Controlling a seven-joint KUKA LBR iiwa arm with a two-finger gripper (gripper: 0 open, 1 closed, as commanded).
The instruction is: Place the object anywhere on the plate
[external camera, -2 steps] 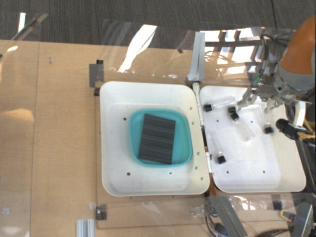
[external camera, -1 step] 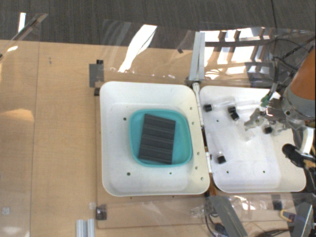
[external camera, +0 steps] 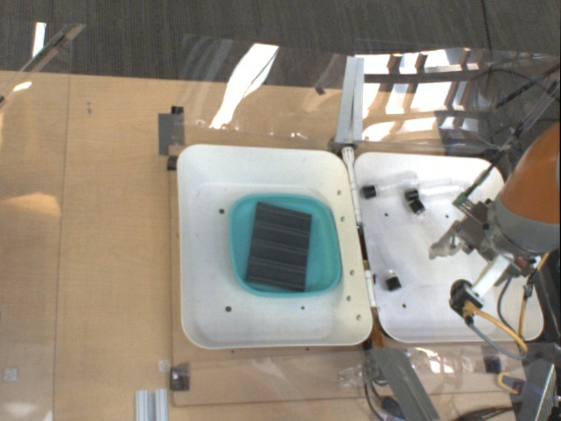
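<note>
The wooden tabletop [external camera: 96, 261] carries two shallow white bins side by side. The left bin [external camera: 202, 305] holds a teal plate [external camera: 326, 261] with rounded corners, set about in its middle. On that plate lies the object [external camera: 279, 246], a dark grey ribbed block, resting flat and slightly tilted, wholly inside the plate's rim. The right bin [external camera: 421, 318] has a few small black bits on its floor: two near its upper left part and one near its lower left edge. The arm [external camera: 530, 191], grey with an orange band, reaches in from the right over the right bin. Its pincer [external camera: 444, 247] hangs above that bin's floor, well apart from the plate and block; whether it is open or closed, I cannot tell.
</note>
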